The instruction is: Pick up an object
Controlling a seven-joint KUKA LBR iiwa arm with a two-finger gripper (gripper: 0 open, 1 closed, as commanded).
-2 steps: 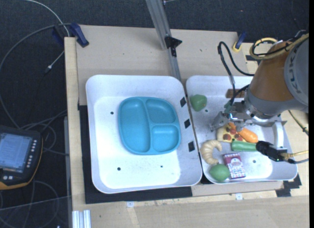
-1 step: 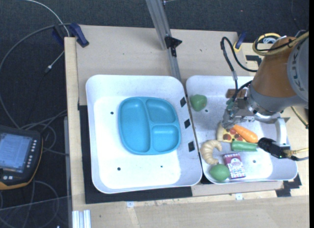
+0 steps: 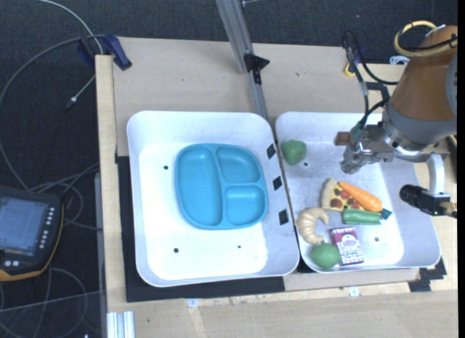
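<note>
Orange carrot (image 3: 361,196) long axis upper-left to lower-right | claw (image 3: 354,161) above it, state unclear

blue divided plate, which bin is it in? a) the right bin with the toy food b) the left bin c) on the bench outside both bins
b: the blue divided plate lies in the left bin, while the toy food such as the carrot and croissant lies in the right bin.

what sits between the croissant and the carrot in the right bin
In the camera view, a pizza slice lies between the croissant and the carrot, its right edge against the carrot.
</note>
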